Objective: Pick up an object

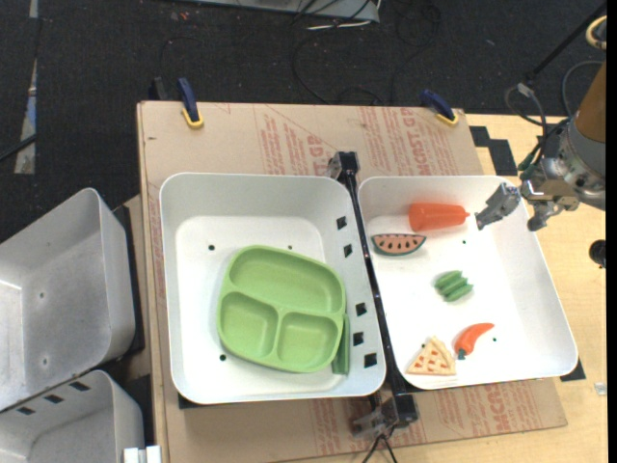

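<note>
The right bin [540,268] holds several toy foods: an orange carrot [438,216] at the back, a watermelon slice [398,244] beside it, a green pea pod [452,285] in the middle, a red-orange chili pepper [473,337] and a pizza slice [432,358] at the front. My gripper [518,207] hangs at the bin's back right corner, right of the carrot, with its two fingers spread open and nothing between them.
The left bin [183,258] holds a green divided plate [281,309]. A black divider [364,278] runs between the bins. Grey tubs [58,297] stand off the bench at the left. Two clamps [191,104] hold the board's back edge.
</note>
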{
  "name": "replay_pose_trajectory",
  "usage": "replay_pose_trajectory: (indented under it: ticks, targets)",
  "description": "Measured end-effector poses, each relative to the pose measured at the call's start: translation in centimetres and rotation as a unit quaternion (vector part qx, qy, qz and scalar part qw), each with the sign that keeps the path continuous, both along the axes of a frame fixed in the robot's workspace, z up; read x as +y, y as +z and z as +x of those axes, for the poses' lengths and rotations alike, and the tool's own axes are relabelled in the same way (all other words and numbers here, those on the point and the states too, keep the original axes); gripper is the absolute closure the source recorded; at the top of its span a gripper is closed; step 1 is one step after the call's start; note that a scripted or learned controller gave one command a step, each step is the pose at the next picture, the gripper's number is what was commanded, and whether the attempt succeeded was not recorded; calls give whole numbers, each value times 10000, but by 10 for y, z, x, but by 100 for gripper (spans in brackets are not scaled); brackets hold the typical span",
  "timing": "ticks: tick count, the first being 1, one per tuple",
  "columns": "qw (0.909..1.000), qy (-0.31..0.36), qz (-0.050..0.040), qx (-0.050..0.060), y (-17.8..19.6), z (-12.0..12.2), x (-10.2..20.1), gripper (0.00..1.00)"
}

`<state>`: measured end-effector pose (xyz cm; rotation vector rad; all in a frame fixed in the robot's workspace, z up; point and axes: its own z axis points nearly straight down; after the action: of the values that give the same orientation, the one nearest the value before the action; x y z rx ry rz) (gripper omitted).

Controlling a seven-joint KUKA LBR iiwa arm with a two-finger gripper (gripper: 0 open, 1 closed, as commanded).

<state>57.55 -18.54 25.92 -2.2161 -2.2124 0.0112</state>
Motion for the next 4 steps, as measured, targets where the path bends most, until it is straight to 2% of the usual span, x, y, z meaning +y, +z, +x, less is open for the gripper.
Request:
replay_pose_trajectory:
  ticks: [1, 2, 4]
  targets:
    - [10000, 15, -15, -62, 7, 2, 1, 0]
    - [10000, 0, -6, -34, -56, 1, -4, 0]
    - [10000, 1, -9, -45, -145, 2, -5, 0]
